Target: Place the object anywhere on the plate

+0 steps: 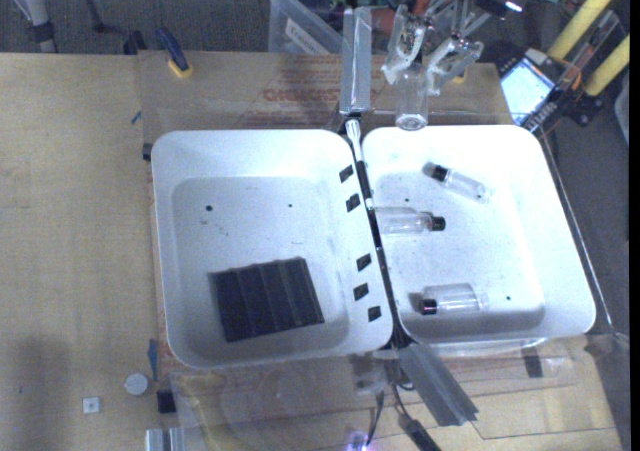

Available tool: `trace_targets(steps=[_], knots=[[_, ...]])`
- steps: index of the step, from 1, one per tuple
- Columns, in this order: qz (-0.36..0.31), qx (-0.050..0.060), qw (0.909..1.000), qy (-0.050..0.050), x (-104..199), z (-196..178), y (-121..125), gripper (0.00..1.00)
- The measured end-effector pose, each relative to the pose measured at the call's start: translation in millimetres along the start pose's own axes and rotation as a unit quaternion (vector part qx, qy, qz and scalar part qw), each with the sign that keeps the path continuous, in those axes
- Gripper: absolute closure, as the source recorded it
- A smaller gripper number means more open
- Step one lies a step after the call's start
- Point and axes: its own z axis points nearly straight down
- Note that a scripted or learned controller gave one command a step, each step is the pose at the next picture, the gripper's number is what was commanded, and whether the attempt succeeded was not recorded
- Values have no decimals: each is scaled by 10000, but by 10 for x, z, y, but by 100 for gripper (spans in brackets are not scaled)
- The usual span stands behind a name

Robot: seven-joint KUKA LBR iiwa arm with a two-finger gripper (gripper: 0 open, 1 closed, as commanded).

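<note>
in the camera view the fingers hung above the right bin's far rim, pinching an upright clear vial. the dark ridged plate lay well left and nearer the camera, in the left bin.

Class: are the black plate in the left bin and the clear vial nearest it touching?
Apart. In the camera view, the bins' rims separate the plate from the vial.
</note>
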Motion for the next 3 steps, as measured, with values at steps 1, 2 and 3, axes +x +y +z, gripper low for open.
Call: trace_targets(steps=[1, 2, 3], knots=[[-1074, -37, 9942, 34, 851, -9, 256, 100], [-2067, -45, 9784, 34, 1580, -15, 1115, 100], [-2546, -26, 9671, 13, 618, 1, 895, 100]])
